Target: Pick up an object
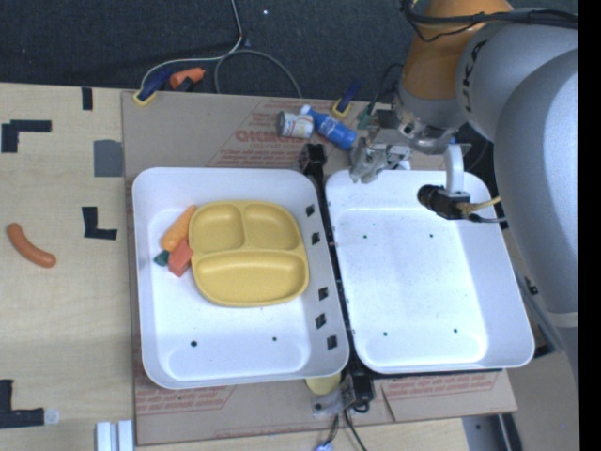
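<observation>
A yellow divided plate (248, 253) lies in the left bin (225, 355). Against its left side rest an orange carrot-shaped piece (177, 227) and a small red and green piece (175, 260). My gripper (377, 161) hangs over the back left edge of the right bin (423, 289), well away from those objects. Nothing shows in its grasp.
An orange sausage-shaped toy (30, 245) lies on the wooden bench far left, outside the bins. Blue and white clamps (317, 124) sit behind the bins on the cardboard. A black cable fitting (446, 200) pokes over the right bin's back rim. The arm bulks along the right.
</observation>
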